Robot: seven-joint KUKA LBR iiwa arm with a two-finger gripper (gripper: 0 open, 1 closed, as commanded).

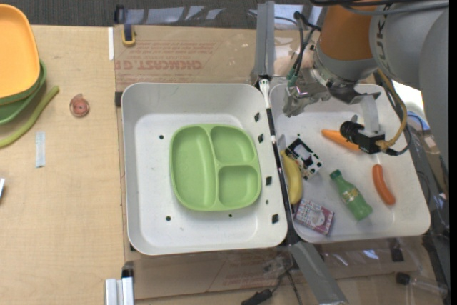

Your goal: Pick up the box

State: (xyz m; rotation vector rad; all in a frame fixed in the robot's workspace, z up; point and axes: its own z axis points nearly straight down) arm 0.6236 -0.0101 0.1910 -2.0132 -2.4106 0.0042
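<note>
The box (314, 216) is small and pink with a pattern, and it lies flat near the front edge of the right bin (407, 221). My gripper (298, 99) hangs over the bin's back left corner, well behind the box and apart from it. Nothing shows between it and the bin floor. The grey arm with its orange band (355, 18) reaches in from the right above the bin.
The right bin also holds a banana (293, 178) along its left wall, a black-and-white object (303, 156), a green bottle (351, 195), a carrot (335, 136) and a red sausage (384, 184). A green divided plate (214, 166) lies in the left bin (143, 175).
</note>
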